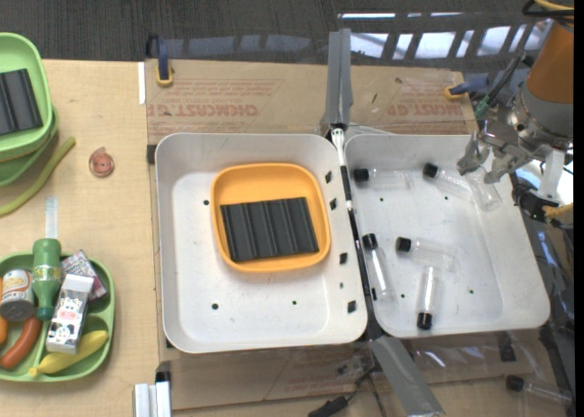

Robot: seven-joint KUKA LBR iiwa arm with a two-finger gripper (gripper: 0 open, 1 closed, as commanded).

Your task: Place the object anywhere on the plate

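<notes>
Looking down at a slant on a wooden bench, the scene runs from a green tray (99,344) of toy food at the lower left, past two shallow white bins side by side, to the robot arm at the right edge. The left bin (182,315) holds the orange plate (230,189) near its centre, with a dark ribbed block (270,229) lying on the plate's middle. The right bin (511,306) holds several small clear tubes with black caps, scattered well apart: one tube (374,265) lies along the bin's left wall, another (425,297) sits toward the lower middle, and others lie nearer the top. Which tube is the task's object cannot be told; all are in the right bin, none on the plate. At the upper right of the frame the gripper (488,164) hangs over the right bin's upper right corner, near a clear tube (481,192); whether its claw is spread or closed, or has hold of anything, cannot be told against the clutter. Judging from this, the pick is the step in hand. To do it well, the claw should straddle a tube across its narrow width, grip mid-body so it does not roll or tip, lift clear of the bin walls, then travel left and release on bare orange rim beside the block.
</notes>
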